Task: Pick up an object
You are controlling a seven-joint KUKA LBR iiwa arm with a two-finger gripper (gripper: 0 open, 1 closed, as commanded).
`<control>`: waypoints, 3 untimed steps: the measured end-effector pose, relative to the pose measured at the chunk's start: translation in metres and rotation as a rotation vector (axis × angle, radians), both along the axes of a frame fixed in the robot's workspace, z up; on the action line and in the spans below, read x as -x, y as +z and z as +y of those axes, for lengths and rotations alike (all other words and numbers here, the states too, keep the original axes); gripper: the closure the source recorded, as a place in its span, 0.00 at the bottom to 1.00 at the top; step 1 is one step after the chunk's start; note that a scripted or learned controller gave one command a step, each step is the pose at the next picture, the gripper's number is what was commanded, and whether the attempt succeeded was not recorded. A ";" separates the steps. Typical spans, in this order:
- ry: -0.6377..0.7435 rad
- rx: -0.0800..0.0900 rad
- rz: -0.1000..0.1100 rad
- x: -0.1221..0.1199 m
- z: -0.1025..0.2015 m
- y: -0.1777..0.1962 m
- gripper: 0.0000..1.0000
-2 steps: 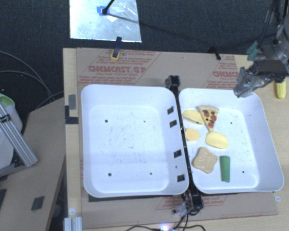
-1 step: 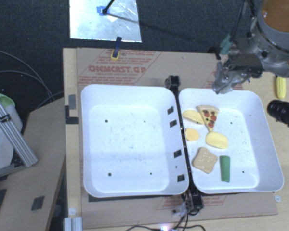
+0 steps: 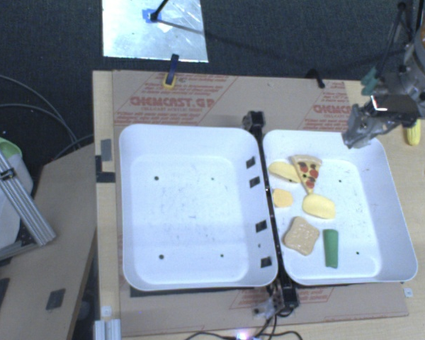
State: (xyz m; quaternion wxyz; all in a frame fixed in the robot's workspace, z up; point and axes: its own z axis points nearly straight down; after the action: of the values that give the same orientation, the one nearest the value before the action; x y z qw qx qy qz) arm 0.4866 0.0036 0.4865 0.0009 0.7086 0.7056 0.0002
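Note:
Several toy foods lie in the right bin [image 3: 382,190]: a pizza slice [image 3: 309,171], a yellow wedge [image 3: 283,171], a small yellow round piece [image 3: 282,199], a yellow lemon-like lump [image 3: 319,207], a tan bread slice [image 3: 302,236] and a green stick [image 3: 330,248]. My gripper [image 3: 358,132] hangs above the far right rim of that bin, to the upper right of the pizza slice and well apart from it. Nothing shows between its fingers.
The left bin [image 3: 191,204] sits beside the right one, joined by a black clamp strip [image 3: 262,190]. A yellow object [image 3: 412,134] lies on the bench just right of the gripper. A metal sheet [image 3: 154,20] lies on the floor beyond the bench.

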 end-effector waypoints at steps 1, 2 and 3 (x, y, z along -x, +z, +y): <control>0.014 -0.004 -0.006 0.000 0.063 0.051 1.00; 0.001 0.001 0.011 0.001 0.015 -0.069 1.00; 0.002 0.000 0.002 0.000 -0.012 -0.107 1.00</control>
State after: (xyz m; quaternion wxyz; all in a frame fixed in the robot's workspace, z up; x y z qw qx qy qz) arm 0.4869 -0.0085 0.3795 0.0004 0.7079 0.7063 -0.0004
